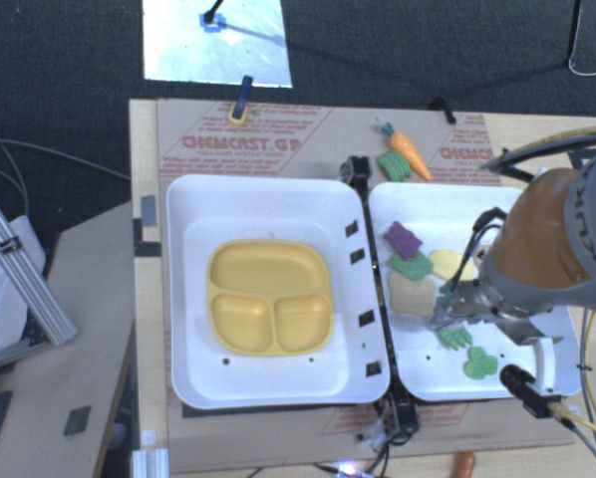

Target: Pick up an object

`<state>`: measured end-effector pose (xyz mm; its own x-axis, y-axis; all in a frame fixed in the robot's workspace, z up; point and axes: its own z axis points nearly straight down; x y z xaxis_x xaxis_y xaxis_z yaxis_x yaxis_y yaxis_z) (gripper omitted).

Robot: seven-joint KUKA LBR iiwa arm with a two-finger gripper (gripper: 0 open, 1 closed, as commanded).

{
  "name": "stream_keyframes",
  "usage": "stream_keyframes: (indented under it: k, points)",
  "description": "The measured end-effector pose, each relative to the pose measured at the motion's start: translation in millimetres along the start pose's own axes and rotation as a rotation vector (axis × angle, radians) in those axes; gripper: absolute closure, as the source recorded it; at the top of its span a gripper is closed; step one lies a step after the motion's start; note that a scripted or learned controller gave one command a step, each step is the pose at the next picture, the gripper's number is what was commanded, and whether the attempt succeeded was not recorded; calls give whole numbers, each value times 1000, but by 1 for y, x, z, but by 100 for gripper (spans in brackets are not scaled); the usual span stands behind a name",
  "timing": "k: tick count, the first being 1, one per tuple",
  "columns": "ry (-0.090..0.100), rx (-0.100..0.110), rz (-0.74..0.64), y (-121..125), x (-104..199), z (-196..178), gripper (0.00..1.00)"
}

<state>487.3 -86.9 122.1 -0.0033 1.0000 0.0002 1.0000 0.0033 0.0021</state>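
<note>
The right white bin (418, 378) holds several small toys: a purple piece (403, 237), a green piece (410, 265), a pale yellow lump (444, 263), a beige lump (410, 296), a green ridged piece (455, 338) and a green broccoli-like piece (480, 364). My gripper (445, 310) reaches down from the right, its tip low among the toys between the beige lump and the green ridged piece. The orange wrist band (537, 232) and grey body cover the bin's right half.
The left white bin (183, 267) carries a yellow divided tray (270, 297). A toy carrot (409, 150) with green leaves lies on the cardboard behind the bins. A blue and yellow tool (241, 101) lies at the bench's back edge.
</note>
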Motion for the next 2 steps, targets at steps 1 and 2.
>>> stream_keyframes:
  k: [1, 2]
  points:
    - [1, -8, -6, 2, 41, -92, 100]
    - [-1, 9, 6, -3, 2, 5, 100]
